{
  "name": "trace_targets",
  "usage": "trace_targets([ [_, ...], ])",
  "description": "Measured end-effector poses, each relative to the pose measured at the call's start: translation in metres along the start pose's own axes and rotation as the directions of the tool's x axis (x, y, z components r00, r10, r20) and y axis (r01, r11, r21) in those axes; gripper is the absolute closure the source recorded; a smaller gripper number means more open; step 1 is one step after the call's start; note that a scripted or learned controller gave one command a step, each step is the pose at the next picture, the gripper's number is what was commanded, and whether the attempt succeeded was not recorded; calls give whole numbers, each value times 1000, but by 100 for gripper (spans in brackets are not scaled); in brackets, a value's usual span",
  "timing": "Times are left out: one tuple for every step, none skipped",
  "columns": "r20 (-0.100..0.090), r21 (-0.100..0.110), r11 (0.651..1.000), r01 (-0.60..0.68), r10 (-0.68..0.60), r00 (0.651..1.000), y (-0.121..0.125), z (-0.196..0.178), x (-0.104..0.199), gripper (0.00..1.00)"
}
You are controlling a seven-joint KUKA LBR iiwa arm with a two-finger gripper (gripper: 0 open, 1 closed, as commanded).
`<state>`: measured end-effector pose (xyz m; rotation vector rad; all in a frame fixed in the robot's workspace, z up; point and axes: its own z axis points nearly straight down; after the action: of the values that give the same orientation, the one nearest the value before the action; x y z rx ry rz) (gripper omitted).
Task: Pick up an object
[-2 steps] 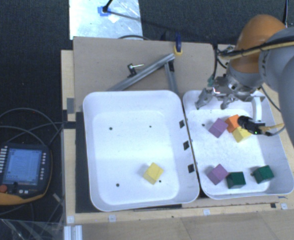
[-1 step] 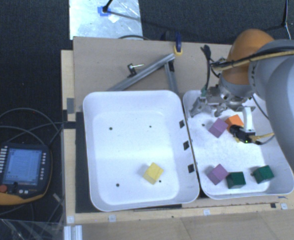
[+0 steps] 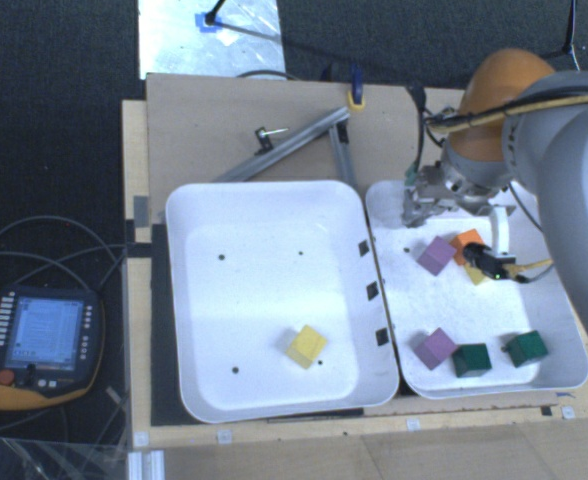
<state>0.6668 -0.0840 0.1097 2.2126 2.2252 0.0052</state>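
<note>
The right bin (image 3: 564,368) holds several blocks. A purple block (image 3: 436,255) lies near its back, with an orange block (image 3: 466,241) just right of it and a small yellow piece (image 3: 477,274) beside that. Along the front sit a second purple block (image 3: 435,347), a dark green block (image 3: 471,359) and a green block (image 3: 525,348). In the left bin (image 3: 204,218), one yellow block (image 3: 306,346) rests near the front. My gripper (image 3: 419,208) hangs over the back left corner of the right bin, a little behind the upper purple block, with nothing seen in it.
The grey arm with its orange band (image 3: 504,83) covers the right bin's back right side. A metal bar (image 3: 284,146) lies on the board behind the left bin. A teach pendant (image 3: 39,343) with cables sits on the floor to the left.
</note>
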Motion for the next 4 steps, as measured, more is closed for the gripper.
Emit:
trace_targets([
  [0, -2, 1000, -1, 1, 1000, 4, -44, 0, 100],
  [2, -4, 1000, -3, 3, 1000, 7, -98, -11, 100],
  [0, -1, 1000, -1, 1, 1000, 8, -122, -11, 100],
  [-2, 1, 1000, 6, -6, 1000, 8, -133, 48, 100],
])
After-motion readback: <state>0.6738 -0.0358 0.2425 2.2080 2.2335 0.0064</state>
